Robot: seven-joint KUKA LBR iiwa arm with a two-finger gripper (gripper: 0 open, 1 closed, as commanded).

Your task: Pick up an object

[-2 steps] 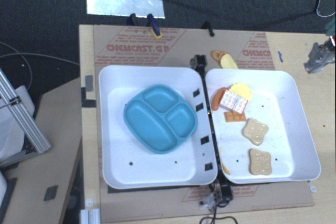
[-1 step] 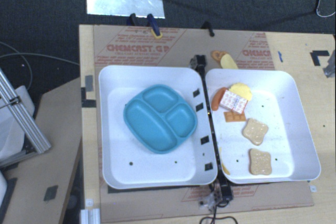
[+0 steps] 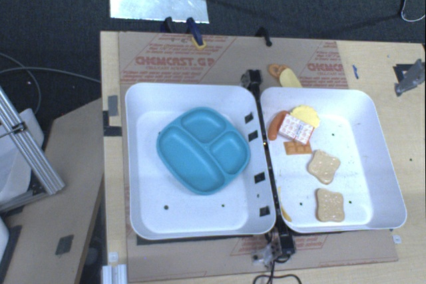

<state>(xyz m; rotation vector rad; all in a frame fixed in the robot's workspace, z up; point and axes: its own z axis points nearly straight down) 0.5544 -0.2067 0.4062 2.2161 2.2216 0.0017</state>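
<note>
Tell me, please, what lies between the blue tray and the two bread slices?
In the camera view, the bins' adjoining white walls separate the blue tray from the bread slices.

I see two white bins [image 3: 200, 95] on a tan surface [image 3: 373, 56] printed with red lettering. A blue plate [image 3: 202, 151] is in one; I see two beige bread slices [image 3: 323, 166], a yellow piece [image 3: 305, 115], and a red-and-white checked block [image 3: 295, 128] in the other.
</note>
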